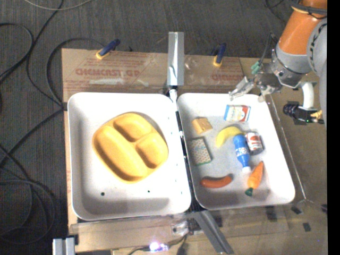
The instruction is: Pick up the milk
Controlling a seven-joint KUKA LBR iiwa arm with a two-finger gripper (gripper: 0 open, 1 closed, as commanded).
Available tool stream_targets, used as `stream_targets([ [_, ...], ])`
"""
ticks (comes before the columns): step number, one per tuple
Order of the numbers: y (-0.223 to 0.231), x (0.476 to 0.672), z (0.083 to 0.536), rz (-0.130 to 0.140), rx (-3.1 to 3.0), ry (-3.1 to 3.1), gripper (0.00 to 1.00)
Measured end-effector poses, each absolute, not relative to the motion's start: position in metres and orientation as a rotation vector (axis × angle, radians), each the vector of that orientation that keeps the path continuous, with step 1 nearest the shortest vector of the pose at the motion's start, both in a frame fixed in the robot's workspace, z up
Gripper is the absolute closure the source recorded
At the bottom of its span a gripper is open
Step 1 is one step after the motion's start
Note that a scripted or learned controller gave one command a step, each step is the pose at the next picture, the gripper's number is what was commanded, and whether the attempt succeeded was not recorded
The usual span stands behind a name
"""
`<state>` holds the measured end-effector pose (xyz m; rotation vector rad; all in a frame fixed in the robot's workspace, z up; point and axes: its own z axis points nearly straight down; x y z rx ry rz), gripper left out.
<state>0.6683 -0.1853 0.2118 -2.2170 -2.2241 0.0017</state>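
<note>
You are looking at a robotics lab: loose cables (32, 4) trail over grey carpet (223, 15), and clamps (108, 49) pin cardboard (117, 70) under two white bins (79, 195).

arm (311, 28) cut off at right edge, milk (237, 112) label unreadable

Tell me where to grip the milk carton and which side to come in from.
Grip the milk carton across its shorter sides, coming straight down from above. It lies flat near the right bin's far wall, so a sideways approach looks blocked. The banana sits close to its near edge; close the end effector left-right instead.
</note>
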Motion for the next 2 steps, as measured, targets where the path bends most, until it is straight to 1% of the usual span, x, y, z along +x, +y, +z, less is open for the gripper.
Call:
stream_targets([
  [1,-0.123,0.660,0.108,0.006,-2.312,-2.126,0.00],
  [2,-0.121,0.668,0.135,0.007,-2.237,-2.208,0.00],
])
